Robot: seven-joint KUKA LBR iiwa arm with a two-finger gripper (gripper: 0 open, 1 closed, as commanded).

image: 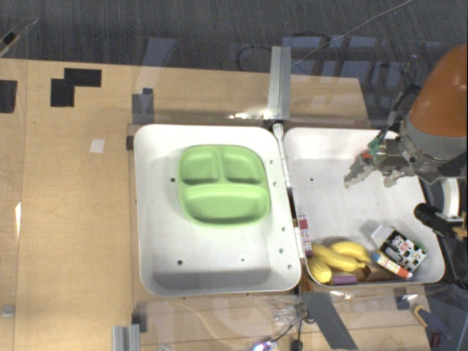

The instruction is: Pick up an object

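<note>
Heaped in the near corner of the right bin (pixel 322 156): a cluster of small items. Among them, yellow bananas (pixel 338 257) (smooth, curved, probably plastic), lying along the front wall; just right of them a thin orange-tipped stick (pixel 390 263), marker-like; then a dark boxy card (pixel 404 248) with coloured dots and a pale flat piece (pixel 382 233) tucked against it. Something dark brown (pixel 360 275) wedged under the bananas, too small to name.

Above the far half of the same bin, the gripper (pixel 372 173), hanging over bare white floor, well apart from the heap. Fingers (pixel 356 174) splayed apart, grey and slim, nothing between them. Behind, the grey wrist and the rounded orange band (pixel 443 97) entering from the right.

Plenty of open floor in the middle of the right bin; the items crowded against the front and right walls, leaving little room on those sides.

In the left bin (pixel 157 218), a green compartment tray (pixel 222 183), matte plastic with rounded corners, three wells, sitting near the centre with white margin all round. Both bins shallow, glossy, with rounded rims, touching along a shared seam. Around them, a pale wooden bench (pixel 66 210) with black square markings (pixel 73 85) at far left.
</note>
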